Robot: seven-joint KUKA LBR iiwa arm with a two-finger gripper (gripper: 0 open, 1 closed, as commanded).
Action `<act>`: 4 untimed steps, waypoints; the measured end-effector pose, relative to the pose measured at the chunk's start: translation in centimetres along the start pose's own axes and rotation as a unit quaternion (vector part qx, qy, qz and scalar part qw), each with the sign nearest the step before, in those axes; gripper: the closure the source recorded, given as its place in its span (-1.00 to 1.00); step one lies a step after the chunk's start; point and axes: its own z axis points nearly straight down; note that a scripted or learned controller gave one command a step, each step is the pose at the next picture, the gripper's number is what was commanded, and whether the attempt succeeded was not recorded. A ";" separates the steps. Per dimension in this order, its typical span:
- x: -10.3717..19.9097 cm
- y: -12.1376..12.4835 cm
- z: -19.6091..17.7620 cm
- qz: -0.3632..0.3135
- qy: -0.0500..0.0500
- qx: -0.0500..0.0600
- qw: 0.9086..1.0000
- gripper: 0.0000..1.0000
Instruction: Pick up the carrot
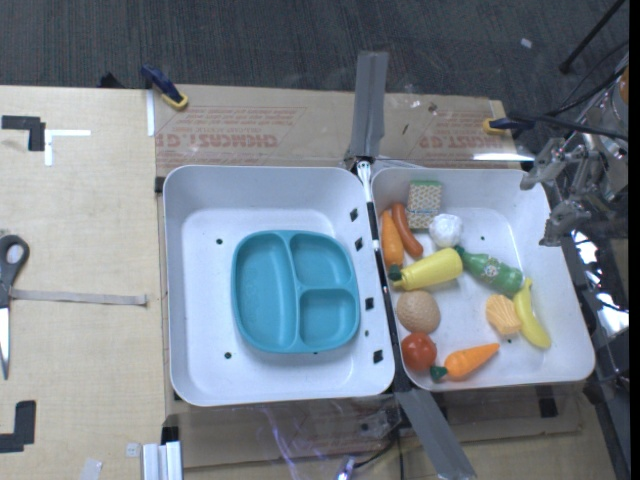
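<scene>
Carrot (468, 360) lies at right bin's (560, 368) front edge beside tomato (419, 350); my gripper (560, 203) sits off the bin's right rim, jaws' state unclear, so I'd approach straddling its orange body crosswise.

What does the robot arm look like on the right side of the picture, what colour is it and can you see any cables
The arm shows at the right edge, beside the right bin, as a cluster of grey and silver metal parts with dark gaps between them. Thin black cables run across to it above the bin's far corner. A small orange patch sits at the top right. Its gripper is too cluttered to make out.
</scene>
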 end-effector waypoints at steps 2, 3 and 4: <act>11.0 4.1 12.4 -0.112 0.001 -0.001 0.994 -1.00; 10.7 4.9 17.3 -0.270 0.001 -0.001 0.963 -1.00; 10.4 5.0 16.3 -0.271 -0.001 0.000 0.962 1.00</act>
